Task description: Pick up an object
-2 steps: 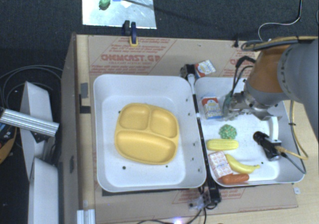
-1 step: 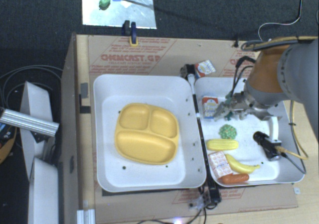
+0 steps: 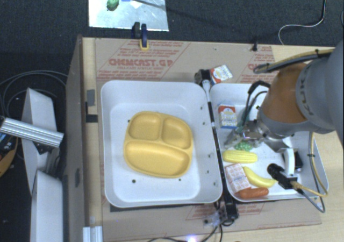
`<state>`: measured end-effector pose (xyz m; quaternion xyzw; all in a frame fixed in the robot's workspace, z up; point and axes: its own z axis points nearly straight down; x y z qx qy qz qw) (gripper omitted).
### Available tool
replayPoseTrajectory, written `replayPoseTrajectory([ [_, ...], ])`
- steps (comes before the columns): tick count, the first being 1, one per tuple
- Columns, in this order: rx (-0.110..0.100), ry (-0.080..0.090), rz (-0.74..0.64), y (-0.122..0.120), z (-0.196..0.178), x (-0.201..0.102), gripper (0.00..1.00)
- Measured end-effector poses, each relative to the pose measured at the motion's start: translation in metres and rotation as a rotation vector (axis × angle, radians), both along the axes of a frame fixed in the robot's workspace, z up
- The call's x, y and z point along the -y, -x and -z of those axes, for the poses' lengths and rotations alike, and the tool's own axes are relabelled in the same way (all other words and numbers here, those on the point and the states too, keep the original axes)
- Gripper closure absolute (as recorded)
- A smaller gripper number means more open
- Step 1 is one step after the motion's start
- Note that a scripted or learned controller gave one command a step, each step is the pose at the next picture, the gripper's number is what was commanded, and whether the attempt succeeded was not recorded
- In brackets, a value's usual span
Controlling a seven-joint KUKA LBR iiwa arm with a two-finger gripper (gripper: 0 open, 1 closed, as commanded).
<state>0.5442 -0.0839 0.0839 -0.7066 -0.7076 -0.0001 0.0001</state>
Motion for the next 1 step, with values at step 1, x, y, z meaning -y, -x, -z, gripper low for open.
replayPoseTrajectory([
  [1,0.0,0.0,0.001,0.0531,-0.0001,0.0047,0.0],
])
